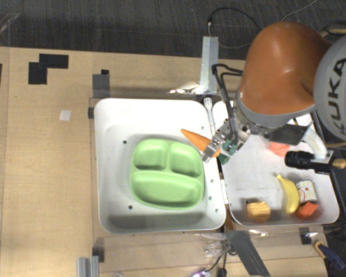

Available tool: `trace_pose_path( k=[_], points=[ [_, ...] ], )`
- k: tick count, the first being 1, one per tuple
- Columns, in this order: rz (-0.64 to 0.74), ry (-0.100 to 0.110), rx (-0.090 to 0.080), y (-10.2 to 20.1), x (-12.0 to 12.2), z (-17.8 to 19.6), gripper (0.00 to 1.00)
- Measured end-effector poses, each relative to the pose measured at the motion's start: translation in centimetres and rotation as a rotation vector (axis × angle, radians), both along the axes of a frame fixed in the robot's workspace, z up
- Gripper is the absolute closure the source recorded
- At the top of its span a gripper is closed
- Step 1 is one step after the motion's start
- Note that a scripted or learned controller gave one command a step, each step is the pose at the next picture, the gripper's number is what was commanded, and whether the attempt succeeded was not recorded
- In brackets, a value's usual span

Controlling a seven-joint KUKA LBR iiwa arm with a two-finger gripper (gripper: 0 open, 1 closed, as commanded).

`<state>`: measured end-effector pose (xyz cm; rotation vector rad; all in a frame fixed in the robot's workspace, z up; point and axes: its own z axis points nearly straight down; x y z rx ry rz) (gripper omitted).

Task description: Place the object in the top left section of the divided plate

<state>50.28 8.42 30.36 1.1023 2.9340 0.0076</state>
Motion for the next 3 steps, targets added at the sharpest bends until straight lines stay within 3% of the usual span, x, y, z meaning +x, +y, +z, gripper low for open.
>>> trace_pose_path(
  k=[1,2,3],
  points=[
    [-0.012,0.004,0.000,5.6,1.5,-2.5,1.00],
    [0.007,0.003,0.001,7.4,5.7,-1.6,1.00],
    [0.100,0.004,-0.001,3.3,-0.4,-5.0,1.00]
  ],
)
